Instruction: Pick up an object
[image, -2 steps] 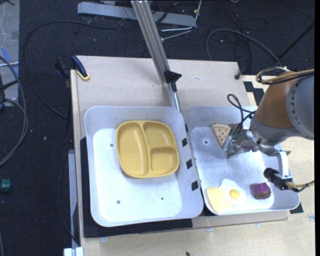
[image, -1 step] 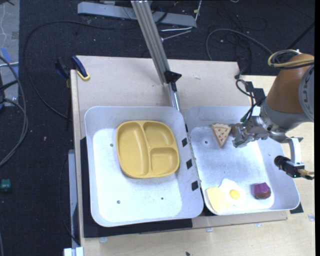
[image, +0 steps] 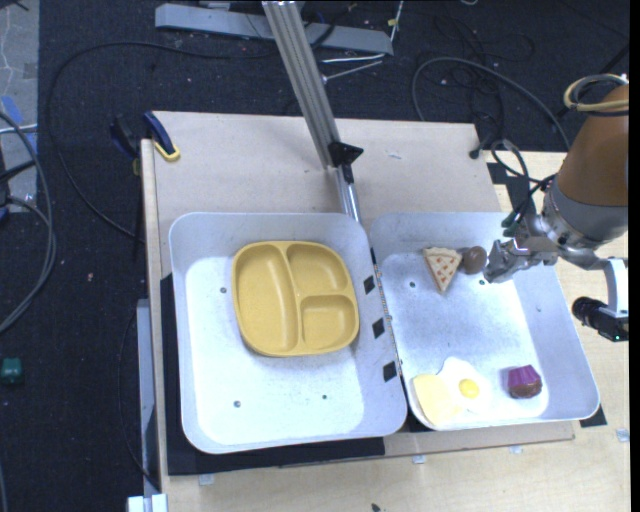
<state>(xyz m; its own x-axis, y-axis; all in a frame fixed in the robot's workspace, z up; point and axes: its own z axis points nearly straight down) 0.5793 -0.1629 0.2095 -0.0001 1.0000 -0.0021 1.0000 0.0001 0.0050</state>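
Over the right bin (image: 560, 330) our gripper (image: 497, 262) hovers beside a brown lump (image: 473, 259) and pizza slice (image: 442, 267); we cannot tell its state. Next, we judge, descend and grasp.

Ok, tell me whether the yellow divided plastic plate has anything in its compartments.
Empty. The yellow divided plastic plate lies flat in the left white bin, and all three compartments show bare yellow; the toy foods sit in the right white bin.

Robotics lab, bench (image: 250, 150) with white bins (image: 200, 400), loose cables (image: 80, 180)
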